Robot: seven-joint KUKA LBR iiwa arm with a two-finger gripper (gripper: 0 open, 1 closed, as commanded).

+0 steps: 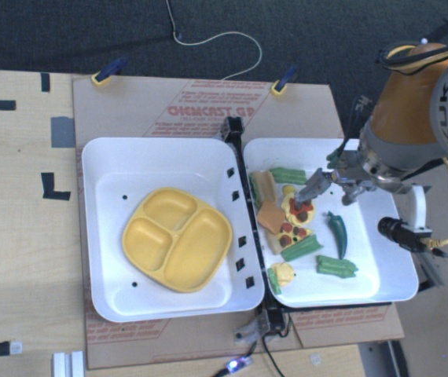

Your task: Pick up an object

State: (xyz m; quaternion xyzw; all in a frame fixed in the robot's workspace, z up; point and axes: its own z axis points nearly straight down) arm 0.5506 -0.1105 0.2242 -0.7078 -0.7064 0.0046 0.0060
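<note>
The right bin (381, 285) holds a pile of toy foods: a pizza slice with red dots (291, 220), a tan bread piece (264, 187), green bean pods (288, 175) (300, 247) (336, 267), a dark green pepper (337, 233) and a small yellow piece (282, 273). My gripper (330, 188) hangs over the bin's upper middle, just right of the pizza slice, with one finger (312, 187) reaching down-left toward the slice and the other (353, 194) to its right. The fingers stand apart with nothing between them.
The left bin (102, 210) holds a yellow divided plate (177, 239). A black divider (242, 203) runs between the bins. The arm's grey and orange body (409, 108) looms over the right bin's far right corner. A white cable (216, 42) lies beyond the bins.
</note>
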